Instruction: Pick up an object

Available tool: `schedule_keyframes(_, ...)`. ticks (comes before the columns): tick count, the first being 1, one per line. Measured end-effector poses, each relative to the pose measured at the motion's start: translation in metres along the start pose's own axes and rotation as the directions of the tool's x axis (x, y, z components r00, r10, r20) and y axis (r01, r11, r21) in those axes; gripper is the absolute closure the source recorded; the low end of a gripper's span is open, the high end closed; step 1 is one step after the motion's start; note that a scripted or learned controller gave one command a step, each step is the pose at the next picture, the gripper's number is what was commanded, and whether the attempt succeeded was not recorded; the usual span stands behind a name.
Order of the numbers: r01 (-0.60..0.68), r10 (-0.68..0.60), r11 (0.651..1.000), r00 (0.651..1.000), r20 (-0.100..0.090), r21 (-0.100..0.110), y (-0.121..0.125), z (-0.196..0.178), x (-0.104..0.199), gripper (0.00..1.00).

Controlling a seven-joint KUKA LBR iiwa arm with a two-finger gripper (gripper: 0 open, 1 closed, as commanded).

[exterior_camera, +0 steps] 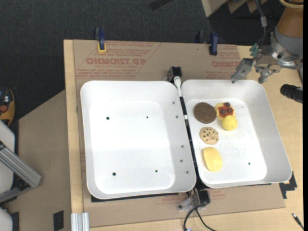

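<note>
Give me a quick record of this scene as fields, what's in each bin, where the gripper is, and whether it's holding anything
left bin: white, no objects seen
right bin: brown round cookie, chocolate-chip cookie, yellow lemon-like item, red and yellow item, pale yellow piece
gripper: above the right bin's far edge, fingers spread
held: nothing between the fingers

four food items [212, 131] lie in the right bin [260, 129].
</note>
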State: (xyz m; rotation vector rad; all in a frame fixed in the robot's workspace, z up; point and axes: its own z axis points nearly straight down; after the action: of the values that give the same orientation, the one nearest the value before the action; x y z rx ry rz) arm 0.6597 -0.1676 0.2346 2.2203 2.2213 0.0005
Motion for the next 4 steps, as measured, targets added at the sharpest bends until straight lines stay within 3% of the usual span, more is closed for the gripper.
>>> schedule_keyframes(1, 0.008, -0.008, 1.000, 1.000, -0.006, 0.007, -0.031, 0.037, 0.094, 0.00)
schedule_keyframes(2, 0.002, -0.002, 1.000, 1.000, -0.004, 0.009, -0.090, 0.050, 0.125, 0.00)
schedule_keyframes(3, 0.012, -0.012, 1.000, 1.000, -0.006, -0.011, -0.085, -0.045, 0.226, 0.00)
schedule_keyframes(4, 0.001, -0.001, 1.000, 1.000, -0.001, -0.003, -0.085, -0.050, 0.219, 1.00)
